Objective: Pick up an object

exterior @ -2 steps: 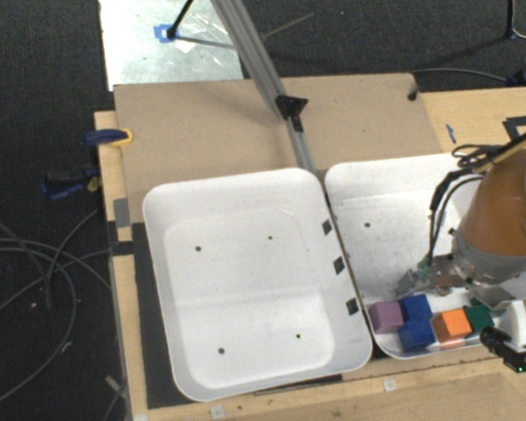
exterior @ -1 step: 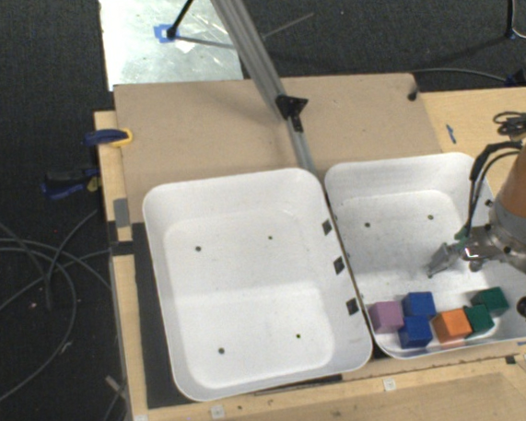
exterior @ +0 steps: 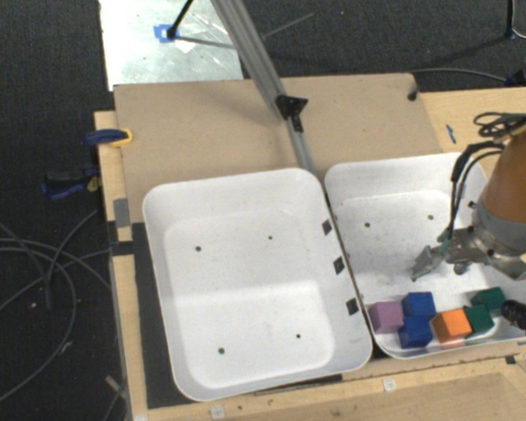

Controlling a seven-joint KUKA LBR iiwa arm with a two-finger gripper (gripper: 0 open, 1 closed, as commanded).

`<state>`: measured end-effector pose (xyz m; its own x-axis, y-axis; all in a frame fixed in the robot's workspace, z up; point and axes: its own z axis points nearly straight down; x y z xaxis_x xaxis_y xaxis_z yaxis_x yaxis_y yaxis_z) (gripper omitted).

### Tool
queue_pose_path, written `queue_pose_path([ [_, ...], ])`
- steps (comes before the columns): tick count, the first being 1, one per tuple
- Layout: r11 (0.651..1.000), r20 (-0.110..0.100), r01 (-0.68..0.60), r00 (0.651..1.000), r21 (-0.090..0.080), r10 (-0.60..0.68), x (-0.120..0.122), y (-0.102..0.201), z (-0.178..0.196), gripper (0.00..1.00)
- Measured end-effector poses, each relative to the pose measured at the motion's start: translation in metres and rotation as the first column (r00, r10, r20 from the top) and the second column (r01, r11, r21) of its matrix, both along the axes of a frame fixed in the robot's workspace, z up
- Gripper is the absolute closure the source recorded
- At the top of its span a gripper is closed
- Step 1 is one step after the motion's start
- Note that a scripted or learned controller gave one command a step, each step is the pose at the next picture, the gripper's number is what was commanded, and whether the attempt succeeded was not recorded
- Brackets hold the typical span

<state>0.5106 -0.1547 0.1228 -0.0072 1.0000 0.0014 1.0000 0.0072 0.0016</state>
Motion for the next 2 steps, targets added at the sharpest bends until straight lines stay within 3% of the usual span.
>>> queue_pose_path([
  [1, 1.000, 0.004, -0.002, 1.000, -0.002, 0.002, 0.089, 0.010, -0.033, 0.00],
  [2, 1.000, 0.004, -0.001, 1.000, 0.000, 0.000, 0.014, 0.060, 0.062, 0.00],
])
